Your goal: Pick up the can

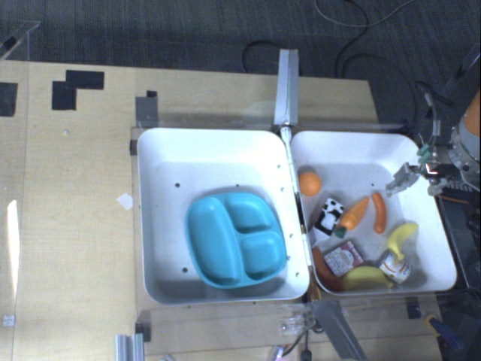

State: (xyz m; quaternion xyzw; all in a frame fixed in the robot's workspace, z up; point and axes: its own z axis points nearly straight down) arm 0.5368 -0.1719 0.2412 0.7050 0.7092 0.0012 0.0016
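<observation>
One set of jaws point(406, 177) hangs over the right bin point(353, 147) toward its 2 o'clock edge, nothing between them; whether they stand wide or narrow I cannot tell. At 7 o'clock from them lie two carrots point(353, 213), side by side, then one black-and-white toy point(328, 216) and one orange point(310, 183). At 6 o'clock sit two bananas point(401, 238), with one small can point(394, 268) lying between them near the bin's 5 o'clock corner, and one red packet point(343, 259) beside it. One blue divided plate point(236, 239) fills the left bin point(165, 201) on the counter point(68, 201).
</observation>
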